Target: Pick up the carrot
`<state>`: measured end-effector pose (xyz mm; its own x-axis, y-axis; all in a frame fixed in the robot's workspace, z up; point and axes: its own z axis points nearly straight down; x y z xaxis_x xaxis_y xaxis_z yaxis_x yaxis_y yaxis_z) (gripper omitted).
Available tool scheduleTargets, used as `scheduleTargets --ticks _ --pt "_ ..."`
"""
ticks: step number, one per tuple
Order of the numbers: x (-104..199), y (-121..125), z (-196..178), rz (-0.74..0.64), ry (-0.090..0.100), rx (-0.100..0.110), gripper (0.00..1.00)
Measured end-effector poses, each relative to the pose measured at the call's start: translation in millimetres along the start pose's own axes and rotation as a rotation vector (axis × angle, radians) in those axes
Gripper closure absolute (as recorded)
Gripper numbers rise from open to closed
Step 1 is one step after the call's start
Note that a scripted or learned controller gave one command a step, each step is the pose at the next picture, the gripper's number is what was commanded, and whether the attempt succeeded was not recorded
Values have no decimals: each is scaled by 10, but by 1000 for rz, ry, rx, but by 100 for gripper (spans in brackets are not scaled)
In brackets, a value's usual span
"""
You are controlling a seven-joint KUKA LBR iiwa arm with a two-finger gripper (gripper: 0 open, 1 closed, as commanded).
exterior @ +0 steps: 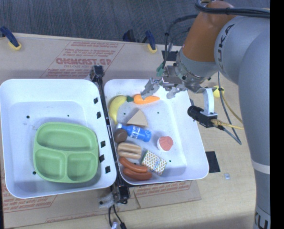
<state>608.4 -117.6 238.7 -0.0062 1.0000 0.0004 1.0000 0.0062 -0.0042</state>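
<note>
The carrot (147,99), orange with a green stub at its left end, lies at the back of the right bin (195,147), just right of a yellow banana (116,107). My gripper (160,90) hangs directly over it, reaching in from the right under the orange wrist band. Its two grey fingers stand spread apart, one fingertip (148,88) above the carrot's left part and the other near its right tip. The fingers are open and do not close on the carrot, which sits just below them.
The right bin also holds a cheese wedge (138,118), a blue bottle (136,133), a red disc (165,143), a hot dog (130,151), sausages (135,171) and a checkered packet (154,162). A green divided plate (65,151) lies in the left bin (17,104).
</note>
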Motion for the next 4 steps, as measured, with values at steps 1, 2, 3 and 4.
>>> scheduleTargets --ticks 1,2,3,4 --pt "-303 415 860 30 -1 2 0" --pt "-428 479 1475 231 1 3 0" --pt "-723 479 1467 281 0 2 0" --pt "-710 481 1365 276 1 4 100"
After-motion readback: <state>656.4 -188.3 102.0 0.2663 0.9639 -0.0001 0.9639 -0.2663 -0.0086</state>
